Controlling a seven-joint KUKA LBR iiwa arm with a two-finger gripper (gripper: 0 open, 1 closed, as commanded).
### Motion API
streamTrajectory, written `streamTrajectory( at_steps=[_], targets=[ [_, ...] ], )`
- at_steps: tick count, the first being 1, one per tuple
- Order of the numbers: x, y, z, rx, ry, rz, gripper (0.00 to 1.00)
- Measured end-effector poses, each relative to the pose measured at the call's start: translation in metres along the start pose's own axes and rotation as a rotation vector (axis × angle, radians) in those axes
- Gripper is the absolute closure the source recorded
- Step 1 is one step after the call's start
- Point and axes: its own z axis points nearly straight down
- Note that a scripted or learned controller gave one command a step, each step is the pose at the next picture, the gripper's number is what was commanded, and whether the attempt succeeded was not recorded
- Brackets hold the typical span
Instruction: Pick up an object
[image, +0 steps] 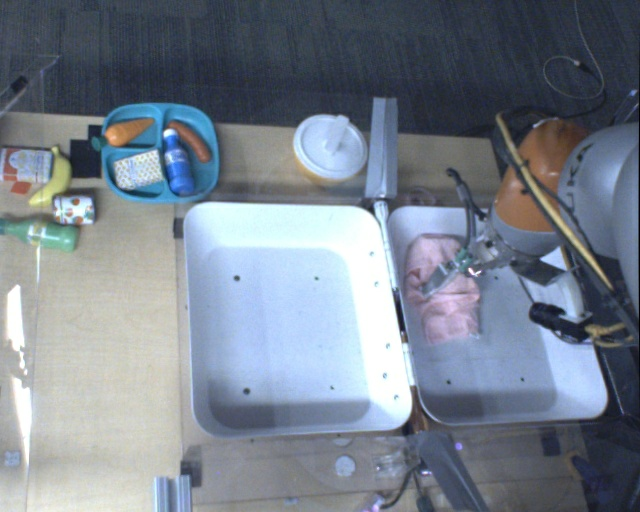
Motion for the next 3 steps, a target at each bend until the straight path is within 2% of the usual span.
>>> streamTrajectory(
  at_steps=[1,2,3],
  targets=[
    [-0.002,-0.016,0.000,-0.002,0.000,-0.028,0.00],
    [0.014,-0.004,0.000,-0.001,-0.001,-0.059,0.00],
    [0.015,0.060,-0.094,0.005,0.005,-0.319,0.00]
  ],
)
